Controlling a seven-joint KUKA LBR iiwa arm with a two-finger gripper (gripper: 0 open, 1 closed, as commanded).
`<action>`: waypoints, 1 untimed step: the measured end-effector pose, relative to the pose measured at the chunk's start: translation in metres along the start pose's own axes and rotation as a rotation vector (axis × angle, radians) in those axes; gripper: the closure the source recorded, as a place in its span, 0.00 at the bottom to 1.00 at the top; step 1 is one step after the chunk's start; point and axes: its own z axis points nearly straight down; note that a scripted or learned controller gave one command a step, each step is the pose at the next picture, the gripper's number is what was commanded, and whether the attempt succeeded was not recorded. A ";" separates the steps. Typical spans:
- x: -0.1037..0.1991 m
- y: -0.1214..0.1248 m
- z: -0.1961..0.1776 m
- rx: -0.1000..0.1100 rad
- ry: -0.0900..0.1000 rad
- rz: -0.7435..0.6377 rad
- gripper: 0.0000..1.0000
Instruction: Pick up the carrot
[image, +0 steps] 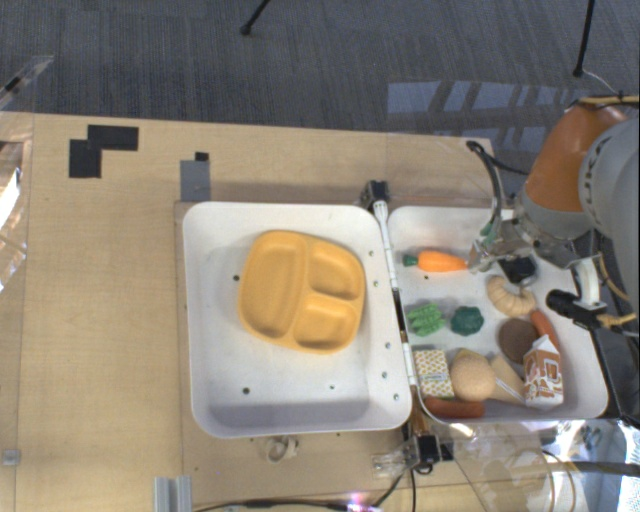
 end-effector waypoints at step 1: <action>0.000 0.000 0.000 0.001 0.000 -0.001 0.00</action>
